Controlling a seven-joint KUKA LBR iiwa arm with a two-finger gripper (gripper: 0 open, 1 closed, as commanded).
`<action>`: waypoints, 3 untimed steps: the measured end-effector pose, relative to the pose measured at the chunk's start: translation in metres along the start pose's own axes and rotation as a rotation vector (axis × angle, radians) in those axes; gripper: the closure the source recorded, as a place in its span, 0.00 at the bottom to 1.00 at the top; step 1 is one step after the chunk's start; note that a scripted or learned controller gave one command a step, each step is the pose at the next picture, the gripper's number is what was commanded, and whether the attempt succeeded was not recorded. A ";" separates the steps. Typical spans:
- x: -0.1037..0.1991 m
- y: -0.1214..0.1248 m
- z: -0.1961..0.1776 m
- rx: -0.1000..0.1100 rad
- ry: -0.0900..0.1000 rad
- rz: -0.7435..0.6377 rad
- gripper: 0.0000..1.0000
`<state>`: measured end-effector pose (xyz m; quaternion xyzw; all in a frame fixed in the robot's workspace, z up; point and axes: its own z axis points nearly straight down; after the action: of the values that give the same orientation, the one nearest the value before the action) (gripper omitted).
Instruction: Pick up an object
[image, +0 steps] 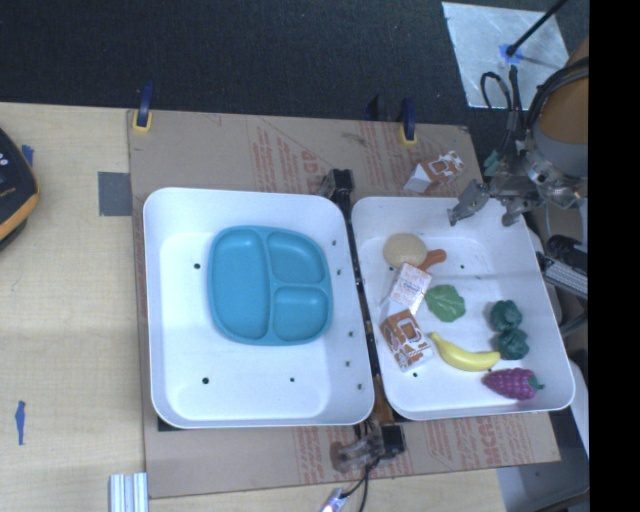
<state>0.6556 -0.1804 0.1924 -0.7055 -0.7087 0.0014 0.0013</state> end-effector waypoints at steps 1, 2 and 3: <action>0.037 -0.064 0.099 -0.006 -0.001 0.003 0.00; 0.030 -0.086 0.101 0.001 0.000 0.000 0.00; 0.029 -0.085 0.090 0.002 -0.002 -0.002 1.00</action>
<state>0.5698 -0.1521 0.1023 -0.7048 -0.7094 0.0027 0.0012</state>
